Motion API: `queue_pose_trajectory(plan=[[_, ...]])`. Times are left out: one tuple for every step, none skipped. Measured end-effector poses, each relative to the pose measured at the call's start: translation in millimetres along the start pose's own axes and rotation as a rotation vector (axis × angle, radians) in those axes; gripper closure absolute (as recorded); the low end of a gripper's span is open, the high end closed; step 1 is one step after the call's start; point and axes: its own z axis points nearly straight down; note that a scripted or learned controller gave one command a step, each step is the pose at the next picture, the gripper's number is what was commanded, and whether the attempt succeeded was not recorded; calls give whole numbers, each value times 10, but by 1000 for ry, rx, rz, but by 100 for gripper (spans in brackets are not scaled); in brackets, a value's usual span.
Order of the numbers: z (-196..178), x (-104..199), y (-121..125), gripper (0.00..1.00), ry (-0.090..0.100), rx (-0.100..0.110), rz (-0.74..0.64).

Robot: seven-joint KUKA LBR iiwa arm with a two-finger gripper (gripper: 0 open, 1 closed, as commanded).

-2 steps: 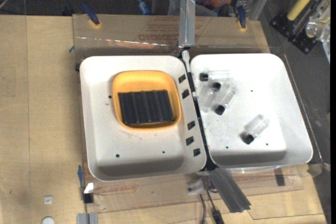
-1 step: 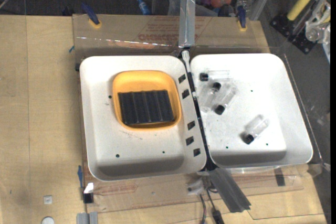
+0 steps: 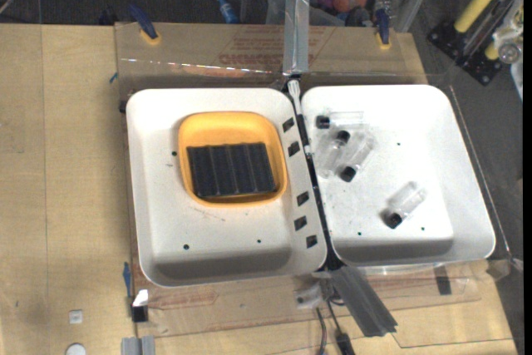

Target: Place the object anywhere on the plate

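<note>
Across the right bin (image 3: 432,137) lie three clear vials (image 3: 402,206), well apart from the orange plate (image 3: 229,125); light, slick, likely to roll — grasp mid-body. Gripper state: cannot tell.

Faint red print runs across the clear sheet (image 3: 249,41) behind the two bins, too blurred to read; no other writing shows.

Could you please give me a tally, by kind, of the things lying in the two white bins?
Clear vials with black caps, in the right bin: 3, at and
Orange plate, in the left bin: 1
Dark ridged block on the plate: 1
Total: 5
</note>
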Motion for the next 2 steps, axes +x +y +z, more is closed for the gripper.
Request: queue_pose_trajectory(plan=[[8, 1, 0, 100, 0, -2, -375], [12, -1, 2, 100, -1, -3, -685]])
